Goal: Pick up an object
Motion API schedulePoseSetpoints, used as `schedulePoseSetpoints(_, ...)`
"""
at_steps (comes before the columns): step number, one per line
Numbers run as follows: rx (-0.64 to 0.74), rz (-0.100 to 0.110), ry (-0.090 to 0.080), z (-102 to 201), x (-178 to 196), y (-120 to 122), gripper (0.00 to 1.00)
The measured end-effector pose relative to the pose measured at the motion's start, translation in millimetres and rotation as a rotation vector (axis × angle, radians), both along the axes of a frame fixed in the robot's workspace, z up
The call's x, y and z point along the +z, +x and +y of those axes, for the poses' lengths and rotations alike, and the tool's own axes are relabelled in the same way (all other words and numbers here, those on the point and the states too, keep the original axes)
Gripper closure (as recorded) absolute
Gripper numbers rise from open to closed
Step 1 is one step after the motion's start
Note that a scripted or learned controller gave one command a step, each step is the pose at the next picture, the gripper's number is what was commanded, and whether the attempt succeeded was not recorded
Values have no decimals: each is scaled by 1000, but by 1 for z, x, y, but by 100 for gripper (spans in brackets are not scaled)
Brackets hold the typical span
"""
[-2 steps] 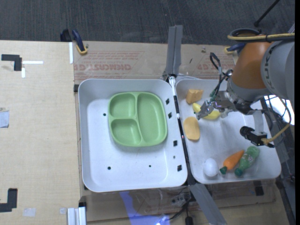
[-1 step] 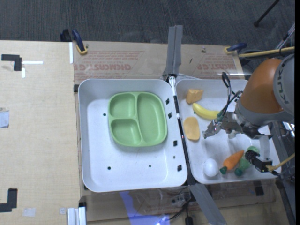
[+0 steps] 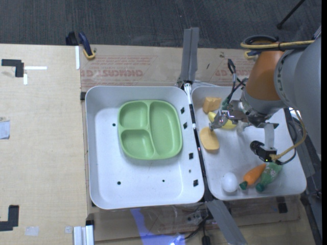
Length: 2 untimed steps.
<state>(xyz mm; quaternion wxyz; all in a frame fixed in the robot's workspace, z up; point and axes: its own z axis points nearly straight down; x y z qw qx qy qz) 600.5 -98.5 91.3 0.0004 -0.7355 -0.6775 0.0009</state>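
Right bin (image 3: 291, 188), upper part: a yellow object (image 3: 228, 125), banana-like, lies on the bin floor directly under the gripper (image 3: 220, 121). From where I stand this looks like the piece being gone for. The metal fingers reach to its left end; whether they are spread, pressed together or pinching it I cannot tell, as the wrist and cabling crowd that spot. Nothing shows lifted clear of the floor.

Near it in the same bin: a tan chunk (image 3: 212, 104) just above and to the left, close to the back wall; a flat orange-yellow piece (image 3: 209, 139) just below, by the divider. Well apart, at the front of the bin: a white egg (image 3: 229, 182), a carrot (image 3: 252, 176) and a green bottle (image 3: 269, 174), the carrot and bottle touching or nearly so.

Left bin (image 3: 102, 188): a green divided plate (image 3: 150, 129), three compartments, sits near the middle.

The arm (image 3: 299, 80), with its orange band, comes in from the right over the right bin. Both bins rest on a table (image 3: 41, 137) with a cardboard sheet behind.

Progress, as a judgement: approach is made and the gripper is low at the target; a secure grasp is unconfirmed, and the lift is not yet done.
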Motion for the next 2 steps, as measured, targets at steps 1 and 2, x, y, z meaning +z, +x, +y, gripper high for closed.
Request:
schedulePoseSetpoints(1, 52, 14, 1, -11, -2, 55, 0)
schedulePoseSetpoints(2, 53, 21, 0, -11, 7, 54, 100)
